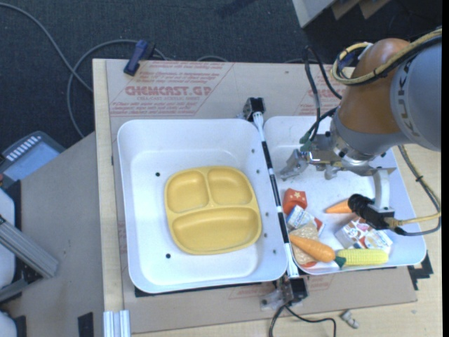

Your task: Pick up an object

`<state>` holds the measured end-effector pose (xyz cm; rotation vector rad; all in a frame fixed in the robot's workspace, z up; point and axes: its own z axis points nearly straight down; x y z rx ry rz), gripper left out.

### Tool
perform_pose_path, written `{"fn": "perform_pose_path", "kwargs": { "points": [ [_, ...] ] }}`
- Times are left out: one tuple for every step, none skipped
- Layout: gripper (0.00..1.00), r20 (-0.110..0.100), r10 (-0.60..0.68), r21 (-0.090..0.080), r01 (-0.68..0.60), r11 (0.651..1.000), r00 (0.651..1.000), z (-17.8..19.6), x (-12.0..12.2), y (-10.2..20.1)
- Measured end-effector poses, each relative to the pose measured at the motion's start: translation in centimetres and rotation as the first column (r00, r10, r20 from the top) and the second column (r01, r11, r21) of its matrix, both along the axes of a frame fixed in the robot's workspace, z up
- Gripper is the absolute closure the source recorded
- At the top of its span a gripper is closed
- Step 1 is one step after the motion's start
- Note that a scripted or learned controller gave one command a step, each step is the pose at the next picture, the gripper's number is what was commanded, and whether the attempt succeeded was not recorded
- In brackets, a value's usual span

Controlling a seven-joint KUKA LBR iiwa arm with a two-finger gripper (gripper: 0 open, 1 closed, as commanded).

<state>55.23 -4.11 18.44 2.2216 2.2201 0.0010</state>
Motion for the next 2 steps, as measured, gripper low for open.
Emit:
{"fn": "perform_pose_path", "kwargs": {
  "points": [
    [0.0, 0.0, 0.0, 0.0, 0.0, 1.0, 1.0, 0.0, 0.0, 0.0],
    [0.0, 0.001, 0.002, 0.0, -0.002, 1.0, 1.0, 0.0, 2.1, 0.5]
  ]
}}
